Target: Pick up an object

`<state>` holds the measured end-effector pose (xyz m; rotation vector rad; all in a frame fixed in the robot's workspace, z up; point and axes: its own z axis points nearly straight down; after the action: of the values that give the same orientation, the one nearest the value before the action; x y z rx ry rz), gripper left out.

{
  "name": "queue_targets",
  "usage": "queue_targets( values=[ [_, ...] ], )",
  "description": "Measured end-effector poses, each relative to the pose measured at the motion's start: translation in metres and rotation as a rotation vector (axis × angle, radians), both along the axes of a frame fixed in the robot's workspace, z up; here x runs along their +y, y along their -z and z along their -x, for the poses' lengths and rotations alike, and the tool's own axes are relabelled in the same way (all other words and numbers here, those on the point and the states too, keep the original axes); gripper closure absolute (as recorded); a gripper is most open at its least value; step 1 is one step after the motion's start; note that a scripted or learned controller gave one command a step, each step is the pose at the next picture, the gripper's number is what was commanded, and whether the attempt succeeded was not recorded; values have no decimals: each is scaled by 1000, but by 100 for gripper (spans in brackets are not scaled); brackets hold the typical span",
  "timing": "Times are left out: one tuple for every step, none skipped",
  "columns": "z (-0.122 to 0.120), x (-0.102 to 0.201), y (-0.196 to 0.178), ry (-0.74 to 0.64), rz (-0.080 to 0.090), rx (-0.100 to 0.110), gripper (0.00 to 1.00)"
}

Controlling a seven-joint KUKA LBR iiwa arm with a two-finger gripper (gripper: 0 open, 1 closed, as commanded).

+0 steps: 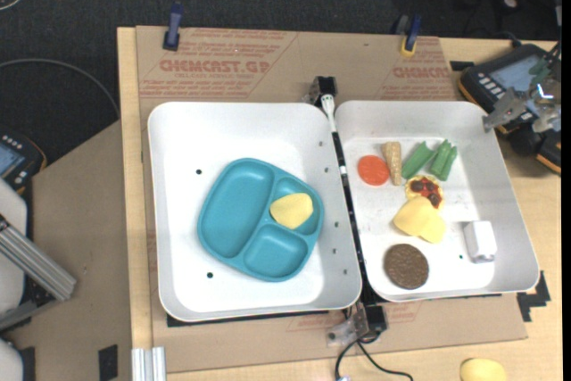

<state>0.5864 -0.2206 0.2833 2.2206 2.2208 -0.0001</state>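
The yellow wedge-shaped piece (419, 219) is lying mid right bin (500, 192), touching a small red-and-yellow item (426, 188); it is looking light, smooth, likely slippery; its narrower flanks seem best to grip; whether the jaws are spread, I cannot tell.

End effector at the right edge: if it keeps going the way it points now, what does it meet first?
Hedged: the end effector seems to point left-down into the right bin. First would likely be bare bin floor, then the green pieces. Depth is unclear.
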Motion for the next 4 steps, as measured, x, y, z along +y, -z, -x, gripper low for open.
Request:
queue_targets(
  values=[
    [23, 59, 117, -4, -8, 14, 0],
    [73, 97, 203, 1, -5, 9, 0],
    [70, 94, 188, 1, 0, -2, 100],
    [80, 196, 93, -11, -6, -9, 100]
  ],
)
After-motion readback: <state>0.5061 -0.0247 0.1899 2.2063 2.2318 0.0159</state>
